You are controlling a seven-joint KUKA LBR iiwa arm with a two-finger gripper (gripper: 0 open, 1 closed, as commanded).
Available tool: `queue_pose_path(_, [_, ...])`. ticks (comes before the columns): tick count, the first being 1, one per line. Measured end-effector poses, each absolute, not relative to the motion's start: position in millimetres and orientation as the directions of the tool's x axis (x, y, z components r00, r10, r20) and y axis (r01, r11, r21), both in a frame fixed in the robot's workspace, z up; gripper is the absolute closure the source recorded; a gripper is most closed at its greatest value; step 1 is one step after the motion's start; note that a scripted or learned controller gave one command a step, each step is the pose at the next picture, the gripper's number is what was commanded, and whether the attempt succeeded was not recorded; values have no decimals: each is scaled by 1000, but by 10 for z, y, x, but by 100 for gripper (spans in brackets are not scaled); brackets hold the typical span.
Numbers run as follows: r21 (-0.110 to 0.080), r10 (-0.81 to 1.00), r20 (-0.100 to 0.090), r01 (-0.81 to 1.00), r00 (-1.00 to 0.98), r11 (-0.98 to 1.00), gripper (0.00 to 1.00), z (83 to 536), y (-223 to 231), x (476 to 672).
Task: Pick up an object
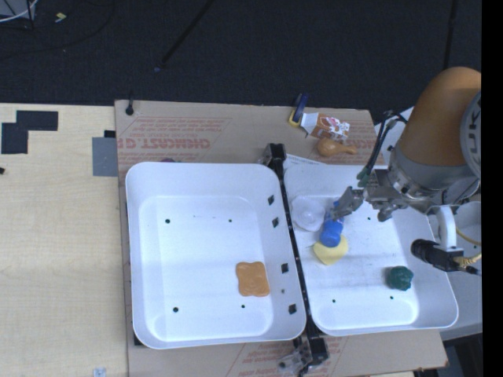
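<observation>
Gripper (344, 204) hangs just above the blue object (332, 232) near the right bin's (428, 316) left wall; finger state cannot be judged. Nothing appears lifted; the grasp remains to be made.

The arm (440, 144) is cut off by the right edge. The gripper (346, 204) hides its fingertips behind its own body. A clear item (308, 210) beside it is too faint to identify.

— What do we see of the arm (449, 124) on the right?

— We see a rounded orange band at its far end, with grey metal housing beneath it.

— And closer to the bins?

— We see a dark cable running down its left side, grey mechanical parts around the wrist, and a black cylindrical piece with a white curved part nearer us.
</observation>
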State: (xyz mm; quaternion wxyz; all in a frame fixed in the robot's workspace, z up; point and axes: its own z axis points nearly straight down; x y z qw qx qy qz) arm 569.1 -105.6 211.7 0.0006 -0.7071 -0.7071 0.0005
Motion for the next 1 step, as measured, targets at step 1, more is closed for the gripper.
queue_pose_path(1, [-6, 1000, 1, 1000, 0, 0, 0, 810, -1074, 5629])
